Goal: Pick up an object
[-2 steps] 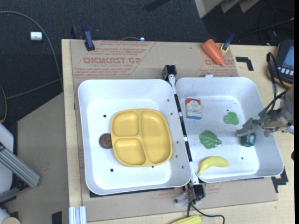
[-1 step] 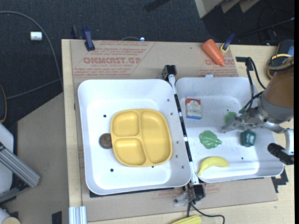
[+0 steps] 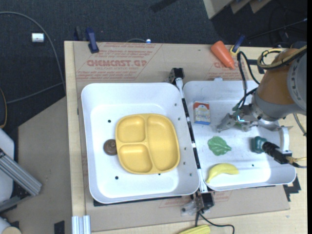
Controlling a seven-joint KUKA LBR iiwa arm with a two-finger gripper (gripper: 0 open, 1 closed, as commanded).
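Target candidate: small white-and-orange carton (image 3: 201,113), upright in the right white bin (image 3: 214,87), just left of my end effector (image 3: 229,122). I can't tell its state. Green leaf-shaped toy (image 3: 219,145) sits below it, yellow plastic banana (image 3: 222,171) nearer the front wall. Nothing blocks a leftward move.

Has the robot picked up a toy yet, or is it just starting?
Just starting, it looks like. Nothing looks picked up: the banana, the green leaf and the little carton all lie in the right bin. The claw hangs beside the carton, just above the leaf, with nothing between its fingers. It must grab one and lift it.
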